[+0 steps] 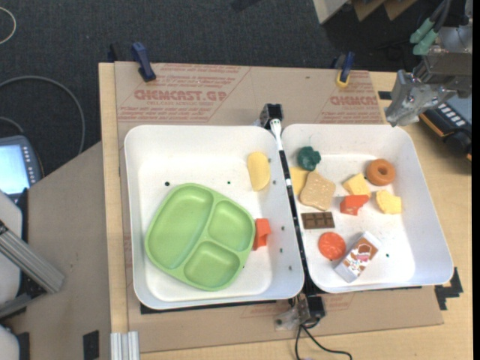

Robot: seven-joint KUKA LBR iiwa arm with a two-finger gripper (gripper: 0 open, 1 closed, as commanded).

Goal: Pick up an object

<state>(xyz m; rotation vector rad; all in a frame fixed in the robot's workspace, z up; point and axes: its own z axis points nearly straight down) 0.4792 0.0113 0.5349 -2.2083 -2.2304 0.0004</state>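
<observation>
Small carton (357, 256) lies nearest; hand (405, 103) hard to make out.

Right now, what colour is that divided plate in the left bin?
Light green: the divided plate shows plainly in the camera view.

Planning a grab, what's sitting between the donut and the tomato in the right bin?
In the camera view, between the donut and tomato lie a yellow cheese wedge and a red block.
</observation>
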